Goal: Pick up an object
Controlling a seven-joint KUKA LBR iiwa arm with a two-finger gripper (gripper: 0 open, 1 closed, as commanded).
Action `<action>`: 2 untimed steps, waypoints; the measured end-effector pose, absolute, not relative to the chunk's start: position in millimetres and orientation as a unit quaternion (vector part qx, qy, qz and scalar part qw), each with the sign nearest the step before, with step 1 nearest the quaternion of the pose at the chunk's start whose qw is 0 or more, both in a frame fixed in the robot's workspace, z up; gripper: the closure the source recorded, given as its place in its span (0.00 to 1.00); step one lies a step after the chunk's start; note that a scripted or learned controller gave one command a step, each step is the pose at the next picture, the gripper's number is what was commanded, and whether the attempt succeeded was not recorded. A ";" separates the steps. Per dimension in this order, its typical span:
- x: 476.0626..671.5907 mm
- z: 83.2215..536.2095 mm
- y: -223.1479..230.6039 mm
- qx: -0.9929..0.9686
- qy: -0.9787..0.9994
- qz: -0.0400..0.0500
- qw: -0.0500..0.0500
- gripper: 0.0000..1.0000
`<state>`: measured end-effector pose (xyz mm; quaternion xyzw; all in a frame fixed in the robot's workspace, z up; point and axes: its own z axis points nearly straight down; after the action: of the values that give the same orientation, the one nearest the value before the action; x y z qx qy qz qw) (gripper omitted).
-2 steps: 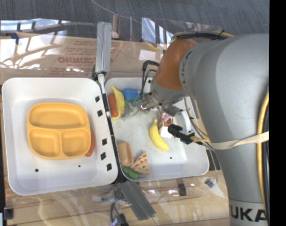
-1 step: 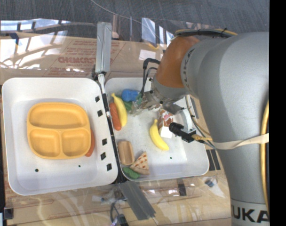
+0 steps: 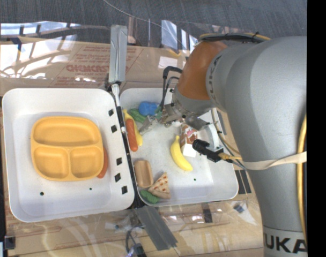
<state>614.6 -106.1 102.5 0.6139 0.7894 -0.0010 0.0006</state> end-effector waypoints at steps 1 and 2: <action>658.0 149.7 -164.4 0.583 0.812 0.000 0.002 0.00; 514.8 109.6 -178.6 0.635 0.772 0.010 0.018 0.00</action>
<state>514.8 -178.6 109.6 0.6350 0.7722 0.0098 0.0182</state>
